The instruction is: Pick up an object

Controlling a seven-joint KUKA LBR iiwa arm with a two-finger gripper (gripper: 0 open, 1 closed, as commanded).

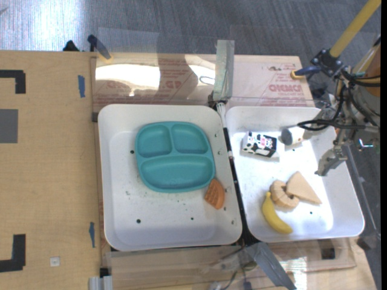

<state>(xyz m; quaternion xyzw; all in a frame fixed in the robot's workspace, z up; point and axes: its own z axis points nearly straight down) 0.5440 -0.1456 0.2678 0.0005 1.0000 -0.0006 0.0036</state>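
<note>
**The gripper hangs over the right bin with nothing in it**

The gripper [329, 162] hangs over the right bin [338, 225], close to its right wall. I cannot tell if it is wide or narrow. Nothing is in its grip.

The closest toy is a tan wedge [304, 190], just down and to the left of the gripper. The wedge touches a round tan piece [278, 197]. A yellow banana [275, 216] curls right under that piece. These three sit in a bunch.

A black-and-white box [260, 144] lies by itself, farther to the left in the same bin.

The left bin [121, 213] holds a teal plate with three parts [175, 157] and a small orange-brown lump [214, 194] at the plate's corner.

I think the wedge is the one to go for, since it is nearest. Its sides slope, so it could slip out. The gripper should come straight down over its middle and squeeze its two flat faces, not its point. It should keep off the round piece. If that looks hard, the box is a safer pick, with room all around it.
</note>
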